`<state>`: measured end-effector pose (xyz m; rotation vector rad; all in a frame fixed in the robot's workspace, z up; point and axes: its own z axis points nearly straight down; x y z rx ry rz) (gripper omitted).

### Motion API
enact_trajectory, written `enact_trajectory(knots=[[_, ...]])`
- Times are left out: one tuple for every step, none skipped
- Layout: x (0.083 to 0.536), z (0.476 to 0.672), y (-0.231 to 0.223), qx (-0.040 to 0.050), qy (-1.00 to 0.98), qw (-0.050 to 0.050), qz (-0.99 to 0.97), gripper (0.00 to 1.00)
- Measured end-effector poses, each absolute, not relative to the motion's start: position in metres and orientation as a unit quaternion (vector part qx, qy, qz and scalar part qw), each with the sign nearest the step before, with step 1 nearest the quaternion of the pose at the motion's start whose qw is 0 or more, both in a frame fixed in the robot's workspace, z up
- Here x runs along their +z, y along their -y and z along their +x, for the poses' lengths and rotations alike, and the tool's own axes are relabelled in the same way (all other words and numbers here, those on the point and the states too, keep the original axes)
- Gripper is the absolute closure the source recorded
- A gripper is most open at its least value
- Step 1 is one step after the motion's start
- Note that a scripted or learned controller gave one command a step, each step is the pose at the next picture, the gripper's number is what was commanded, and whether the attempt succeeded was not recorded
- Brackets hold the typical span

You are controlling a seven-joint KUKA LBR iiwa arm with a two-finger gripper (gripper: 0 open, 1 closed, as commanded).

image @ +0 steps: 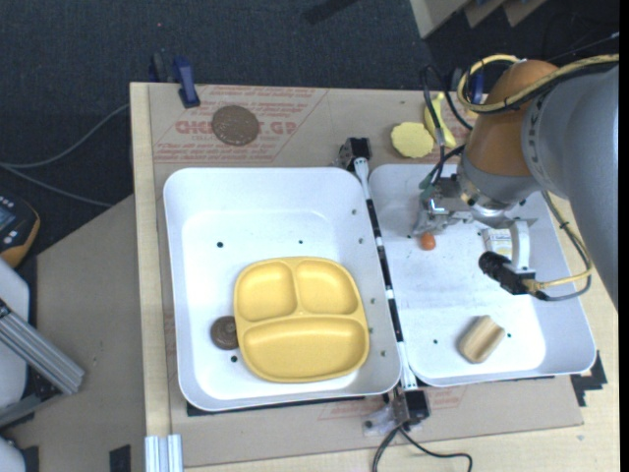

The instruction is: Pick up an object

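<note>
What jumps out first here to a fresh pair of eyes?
The yellow divided plate in the left bin, with a small brown disc at its left edge. Next, the grey and orange arm over the right bin, above a small orange bit; a tan block lies nearer the front.

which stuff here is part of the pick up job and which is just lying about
Part of the job:
- arm's tool, low over the right bin
- small orange piece just below the tool
- tan block in the right bin
- yellow divided tray in the left bin
- brown disc beside the tray

Lying about:
- brown round disc on the board
- yellow lump behind the right bin
- blue clip
</note>
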<state>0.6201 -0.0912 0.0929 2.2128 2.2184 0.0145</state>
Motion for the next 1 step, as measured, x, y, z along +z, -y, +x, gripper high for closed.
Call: enact_trajectory(knots=[[0.2086,0.5909,0.0202,0.0042,-0.71,0.003,0.704,1.0]])
